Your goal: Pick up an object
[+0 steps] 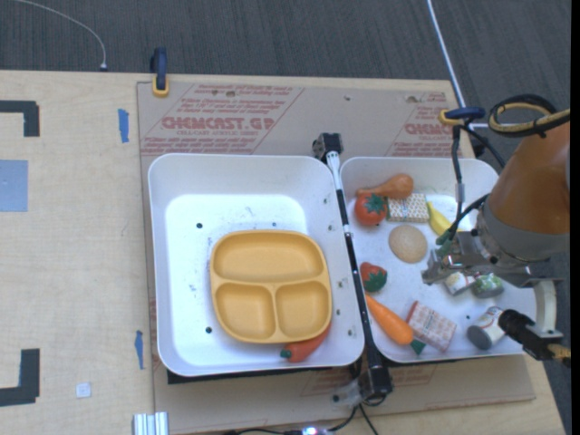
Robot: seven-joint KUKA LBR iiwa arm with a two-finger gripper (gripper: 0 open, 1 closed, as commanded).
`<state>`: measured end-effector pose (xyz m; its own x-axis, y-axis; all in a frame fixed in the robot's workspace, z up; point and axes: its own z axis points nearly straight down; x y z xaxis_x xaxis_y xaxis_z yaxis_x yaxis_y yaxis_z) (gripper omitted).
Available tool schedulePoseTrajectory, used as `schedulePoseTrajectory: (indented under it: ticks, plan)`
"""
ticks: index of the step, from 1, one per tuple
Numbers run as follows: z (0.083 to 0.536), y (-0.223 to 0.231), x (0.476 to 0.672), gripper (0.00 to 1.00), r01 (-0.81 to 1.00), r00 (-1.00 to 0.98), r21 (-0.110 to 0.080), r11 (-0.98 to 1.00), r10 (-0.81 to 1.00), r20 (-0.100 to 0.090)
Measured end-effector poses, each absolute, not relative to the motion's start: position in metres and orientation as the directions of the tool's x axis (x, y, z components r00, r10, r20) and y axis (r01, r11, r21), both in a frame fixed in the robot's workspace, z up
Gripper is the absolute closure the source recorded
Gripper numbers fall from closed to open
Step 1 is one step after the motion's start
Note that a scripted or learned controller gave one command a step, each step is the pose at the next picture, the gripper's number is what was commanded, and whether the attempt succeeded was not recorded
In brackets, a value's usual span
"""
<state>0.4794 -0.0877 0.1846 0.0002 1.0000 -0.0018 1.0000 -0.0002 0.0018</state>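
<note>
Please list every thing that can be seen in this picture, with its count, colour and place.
bins: 2, white, side by side on the bench
divided plate: 1, yellow, left bin
chili pepper: 1, red, left bin, near edge of plate
tomato: 1, red, right bin, far part
squash: 1, orange, right bin, far edge
egg: 1, beige, right bin, middle
carrot: 1, orange, right bin, near part
strawberry: 1, red, right bin, left side
arm: 1, grey and orange, over right bin
claw: 1, metal, over right bin
</note>
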Motion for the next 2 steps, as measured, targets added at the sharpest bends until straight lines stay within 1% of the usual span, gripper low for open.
schedulePoseTrajectory:
  ticks: [1,2]
  plan:
    - [0.185,-0.030,0.515,1.00,1.000,-0.002,0.001,0.002,1.000,0.000]
    - [0.185,-0.090,0.540,1.00,1.000,0.001,0.002,-0.001,1.000,-0.002]
